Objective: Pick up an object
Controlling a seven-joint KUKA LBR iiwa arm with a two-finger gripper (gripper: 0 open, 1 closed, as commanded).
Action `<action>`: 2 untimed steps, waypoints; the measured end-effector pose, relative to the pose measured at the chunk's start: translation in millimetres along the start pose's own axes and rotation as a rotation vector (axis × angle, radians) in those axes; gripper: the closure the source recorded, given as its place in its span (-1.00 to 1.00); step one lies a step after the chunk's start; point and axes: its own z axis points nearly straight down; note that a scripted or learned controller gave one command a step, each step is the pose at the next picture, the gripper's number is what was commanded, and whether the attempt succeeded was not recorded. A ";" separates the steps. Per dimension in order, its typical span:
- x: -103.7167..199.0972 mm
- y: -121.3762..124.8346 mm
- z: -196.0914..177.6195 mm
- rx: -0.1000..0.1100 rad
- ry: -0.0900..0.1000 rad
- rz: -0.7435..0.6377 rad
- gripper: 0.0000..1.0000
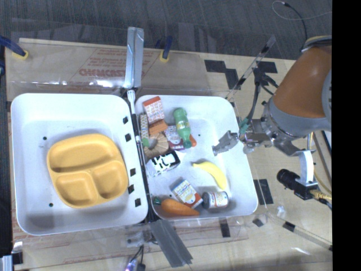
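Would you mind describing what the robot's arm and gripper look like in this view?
The arm is a bulky rounded body, orange over its upper part with grey below toward the wrist. The gripper is small, grey and metallic, on a cluttered wrist block with a spot of green. Thin dark cables run along the wrist, and a black cylindrical part on a white bracket sits just below.

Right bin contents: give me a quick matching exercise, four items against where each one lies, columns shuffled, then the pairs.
Items:
1. banana
2. carrot
3. green bottle
4. yellow divided tray

Places:
A. in the left bin
B. front edge of the right bin, near the divider
C. back half of the right bin, among the small cartons
D. middle of the right bin, toward the arm's side

Pairs: 1-D, 2-B, 3-C, 4-A
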 end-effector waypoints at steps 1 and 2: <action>-36.5 4.4 168.4 0.001 0.001 0.123 -1.00; -36.1 4.2 159.4 0.004 0.000 0.117 1.00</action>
